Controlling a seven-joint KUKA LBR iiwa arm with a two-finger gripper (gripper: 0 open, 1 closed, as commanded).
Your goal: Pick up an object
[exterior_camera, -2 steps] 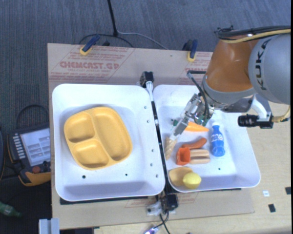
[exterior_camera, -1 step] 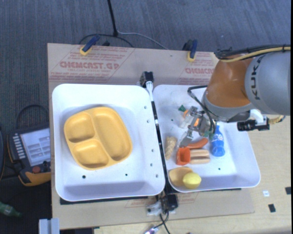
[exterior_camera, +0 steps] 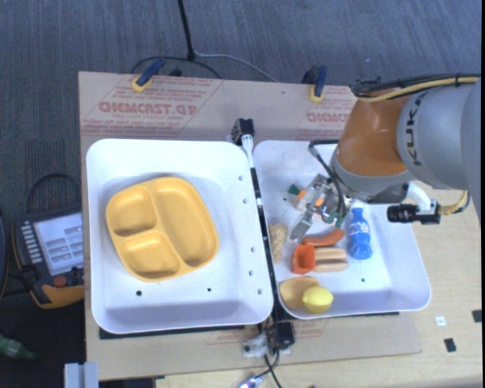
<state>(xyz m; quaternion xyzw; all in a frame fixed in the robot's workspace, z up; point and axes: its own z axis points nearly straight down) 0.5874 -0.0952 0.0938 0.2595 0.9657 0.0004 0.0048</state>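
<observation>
My gripper (exterior_camera: pixel 305 219) hangs over the middle of the right bin (exterior_camera: pixel 404 293), open, with nothing between its fingers. Its tips point down and left, just above an orange carrot-like piece (exterior_camera: pixel 325 238). Right of the gripper lies a blue bottle (exterior_camera: pixel 358 234). Below it are a hot dog (exterior_camera: pixel 332 258) and a small red-orange cup (exterior_camera: pixel 304 258). A yellow lemon (exterior_camera: pixel 318 298) sits on a tan bowl (exterior_camera: pixel 293 288) at the bin's front edge. A pale, lumpy item (exterior_camera: pixel 279 235) lies by the bin's left wall. A small green and orange piece (exterior_camera: pixel 293 190) rests further back.
The left bin (exterior_camera: pixel 113 309) holds a yellow divided plate (exterior_camera: pixel 160 227). The arm's grey and orange body (exterior_camera: pixel 388 140) covers the back right of the right bin. A black divider bar (exterior_camera: pixel 257 208) runs between the bins. Clamps and cables lie at the board's far edge.
</observation>
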